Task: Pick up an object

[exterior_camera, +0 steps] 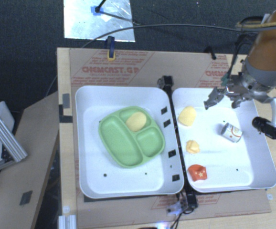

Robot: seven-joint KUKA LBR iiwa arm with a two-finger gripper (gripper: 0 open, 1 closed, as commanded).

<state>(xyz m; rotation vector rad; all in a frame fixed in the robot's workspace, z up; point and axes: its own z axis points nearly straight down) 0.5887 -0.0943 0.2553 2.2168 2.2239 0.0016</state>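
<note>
Four objects (187,116) below open-fingered gripper (225,98)

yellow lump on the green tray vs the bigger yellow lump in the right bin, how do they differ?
Place: the yellow lump on the tray sits in a compartment of the green divided tray in the left bin; the bigger yellow lump in the right bin lies on the bare white floor of the right bin.
Colour: the tray one looks duller, the bin one brighter.
Shared: both are rounded, yellow, similar in size.
</note>
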